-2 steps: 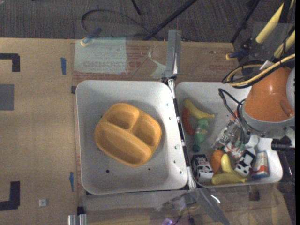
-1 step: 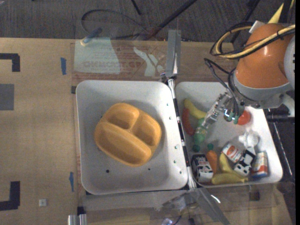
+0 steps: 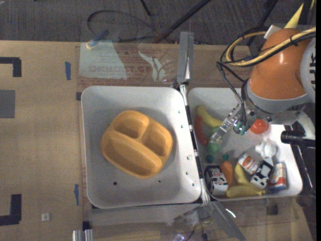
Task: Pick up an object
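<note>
Orange-banded arm over right bin, fingers touching green toy

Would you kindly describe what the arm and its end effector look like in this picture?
The arm is bulky and rounded, with a glossy orange dome over a grey ring. Yellow and black cables loop around its upper side. The end effector is a slim metallic piece with small teal accents, extending from the grey ring toward the right bin.

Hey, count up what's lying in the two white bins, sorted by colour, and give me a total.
Left bin:
Orange-yellow divided plate: 1

Right bin:
Yellow bananas: 3
Red items: 2
Orange carrot: 1
Green item: 1
Black-and-white cartons: 2
Red-and-white cans: 2

Total: 12, though clutter may hide more.
</note>
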`<act>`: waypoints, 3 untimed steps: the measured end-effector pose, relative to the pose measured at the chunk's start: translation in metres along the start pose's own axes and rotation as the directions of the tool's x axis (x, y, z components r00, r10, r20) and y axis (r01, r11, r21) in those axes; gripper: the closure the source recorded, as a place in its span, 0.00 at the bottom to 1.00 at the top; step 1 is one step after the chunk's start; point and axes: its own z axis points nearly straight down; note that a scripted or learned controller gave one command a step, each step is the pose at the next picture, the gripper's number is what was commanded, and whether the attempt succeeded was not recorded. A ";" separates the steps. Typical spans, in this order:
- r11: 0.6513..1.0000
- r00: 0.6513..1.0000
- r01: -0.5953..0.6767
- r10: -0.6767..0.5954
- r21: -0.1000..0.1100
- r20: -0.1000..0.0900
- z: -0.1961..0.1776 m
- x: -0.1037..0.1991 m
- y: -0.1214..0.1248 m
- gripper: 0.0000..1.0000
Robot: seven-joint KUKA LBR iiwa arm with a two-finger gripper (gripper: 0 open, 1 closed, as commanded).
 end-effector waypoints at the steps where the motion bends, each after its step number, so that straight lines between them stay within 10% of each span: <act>1: 0.964 0.964 -0.266 0.266 -0.003 0.003 0.011 0.001 0.021 1.00; 2: 0.989 0.989 0.147 -0.147 -0.003 0.006 -0.004 -0.019 0.023 1.00; 3: 0.984 0.984 -0.180 0.180 -0.003 0.004 -0.004 -0.024 0.054 1.00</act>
